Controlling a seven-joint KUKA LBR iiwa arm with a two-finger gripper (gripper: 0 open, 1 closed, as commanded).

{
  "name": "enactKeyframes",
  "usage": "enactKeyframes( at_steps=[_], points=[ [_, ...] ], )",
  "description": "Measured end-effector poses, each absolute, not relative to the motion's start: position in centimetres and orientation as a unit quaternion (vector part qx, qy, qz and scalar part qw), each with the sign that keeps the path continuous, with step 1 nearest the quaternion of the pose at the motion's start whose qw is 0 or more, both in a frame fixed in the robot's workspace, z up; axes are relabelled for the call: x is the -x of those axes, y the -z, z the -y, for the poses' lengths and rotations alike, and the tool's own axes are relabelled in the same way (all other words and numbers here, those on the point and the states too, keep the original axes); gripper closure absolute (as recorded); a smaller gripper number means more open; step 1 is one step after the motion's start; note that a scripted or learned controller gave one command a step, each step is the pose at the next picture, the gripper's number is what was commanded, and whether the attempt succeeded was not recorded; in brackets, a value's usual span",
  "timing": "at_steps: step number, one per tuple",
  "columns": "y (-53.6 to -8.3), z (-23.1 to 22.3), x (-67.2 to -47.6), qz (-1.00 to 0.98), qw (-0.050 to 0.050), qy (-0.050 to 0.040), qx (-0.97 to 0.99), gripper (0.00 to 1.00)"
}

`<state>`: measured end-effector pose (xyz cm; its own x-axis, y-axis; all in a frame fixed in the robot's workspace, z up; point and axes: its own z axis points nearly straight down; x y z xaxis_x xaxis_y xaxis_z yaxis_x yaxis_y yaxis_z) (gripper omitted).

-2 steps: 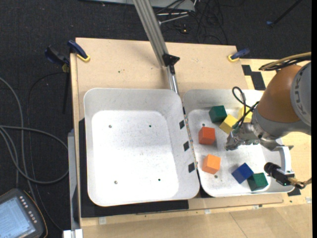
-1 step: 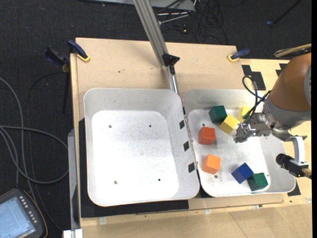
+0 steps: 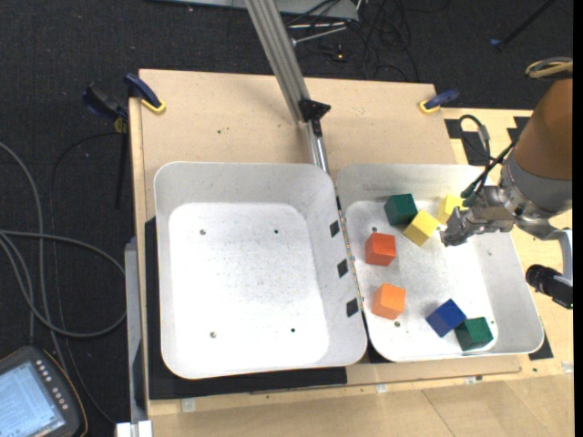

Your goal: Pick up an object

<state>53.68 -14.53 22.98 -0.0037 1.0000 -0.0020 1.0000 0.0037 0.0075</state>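
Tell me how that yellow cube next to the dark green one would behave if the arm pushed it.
The yellow cube looks rigid and flat-faced, so it would probably slide rather than roll. It seems to touch the green cube, so a push could shift both. The right bin floor looks smooth, so it may skid easily.

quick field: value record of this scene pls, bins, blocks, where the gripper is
left bin: white, shallow
right bin: white, shallow, holds all the blocks
blocks at back: dark green block, yellow block, second yellow block partly hidden by the gripper
blocks in middle: red-orange block, orange block
blocks at front: blue block beside green block
gripper: over the right bin, just right of the yellow block
held object: none visible between the fingers
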Motion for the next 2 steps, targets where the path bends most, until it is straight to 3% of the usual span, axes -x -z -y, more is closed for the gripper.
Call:
enactKeyframes(
  at_steps=[1, 2],
  points=[
    [-23.2, 14.5, -53.8, -0.708, 0.001, -0.0002, -0.706, 1.0],
    [-22.4, 9.7, -53.5, -0.71, -0.001, -0.0004, -0.705, 1.0]
  ],
)
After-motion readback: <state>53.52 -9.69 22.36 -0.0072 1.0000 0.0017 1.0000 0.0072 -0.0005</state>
